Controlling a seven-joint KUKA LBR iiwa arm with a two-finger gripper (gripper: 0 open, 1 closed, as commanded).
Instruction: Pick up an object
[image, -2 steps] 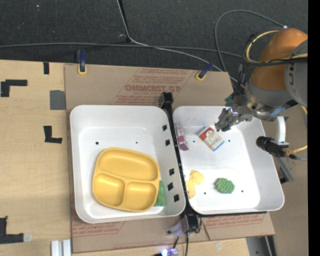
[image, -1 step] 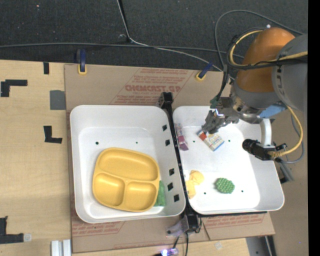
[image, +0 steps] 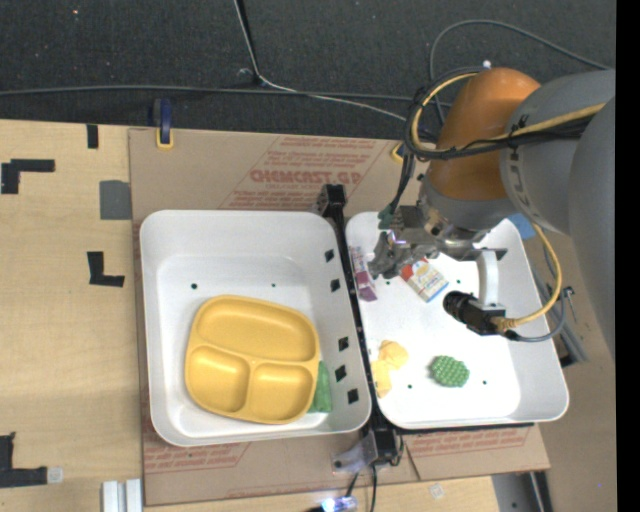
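One claw (image: 392, 256) low in right bin (image: 520, 395); opening impossible to judge.

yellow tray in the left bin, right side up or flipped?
Right side up: the yellow tray shows its three hollow compartments facing the camera, lying flat in the left bin.

A blue clamp (image: 162, 113) grips the brown board (image: 290, 175) beneath the bins.

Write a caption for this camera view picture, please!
Robot arm's gripper reaches into the right bin; a yellow tray sits in the left bin.
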